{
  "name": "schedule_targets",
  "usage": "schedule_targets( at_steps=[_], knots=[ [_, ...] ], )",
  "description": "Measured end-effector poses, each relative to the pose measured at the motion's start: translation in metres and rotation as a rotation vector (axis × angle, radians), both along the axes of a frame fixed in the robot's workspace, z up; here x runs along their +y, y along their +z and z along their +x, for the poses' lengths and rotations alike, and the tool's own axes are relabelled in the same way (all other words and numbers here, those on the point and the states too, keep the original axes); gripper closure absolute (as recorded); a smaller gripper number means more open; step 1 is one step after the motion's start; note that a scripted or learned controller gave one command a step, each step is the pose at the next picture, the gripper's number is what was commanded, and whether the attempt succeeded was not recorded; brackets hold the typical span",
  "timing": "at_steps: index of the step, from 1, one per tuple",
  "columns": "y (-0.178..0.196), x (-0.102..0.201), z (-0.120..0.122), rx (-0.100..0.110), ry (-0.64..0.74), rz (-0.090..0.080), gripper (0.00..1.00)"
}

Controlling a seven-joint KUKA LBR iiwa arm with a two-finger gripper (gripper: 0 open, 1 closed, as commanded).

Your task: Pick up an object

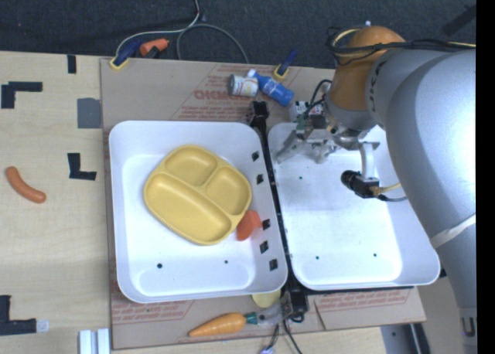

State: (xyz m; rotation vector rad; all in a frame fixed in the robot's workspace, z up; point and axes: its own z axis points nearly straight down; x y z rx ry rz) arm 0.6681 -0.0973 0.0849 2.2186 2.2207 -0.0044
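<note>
Arm (433, 136): grey, bulky, entering from the right and covering the right side of the right bin; orange band (357, 66) above the wrist.

Table (46, 252): light wood with black markings, carrying a cardboard sheet under both bins.

Left bin (128, 267): shallow, white, holding the yellow tray and an orange piece.

Right bin (340, 267): shallow, white, touching the left bin along a black centre seam; its floor is bare apart from a few small dark dots.

Yellow tray (197, 192): three-compartment plate, lying flat and turned at an angle in the middle of the left bin.

Tool (309, 144): at the upper left of the right bin, low near the back wall, pointing toward the centre seam. Nothing is seen between its parts; whether it is released or clenched cannot be told.

Carrot (216, 325): on the cardboard just in front of the left bin.

Bottle (261, 85): white and blue, lying behind the bins.

Sausage (25, 185): on the table, well left of the bins.

Orange piece (247, 226): small, touching the tray's right lower edge.
</note>
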Motion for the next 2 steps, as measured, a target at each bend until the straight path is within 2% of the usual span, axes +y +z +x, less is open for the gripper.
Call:
schedule_targets(
  at_steps=[1, 2],
  knots=[
    [0.001, -0.002, -0.027, -0.003, 0.0, 0.001, 0.0],
    [0.0, -0.003, 0.002, -0.002, 0.002, 0.003, 0.0]
  ],
)
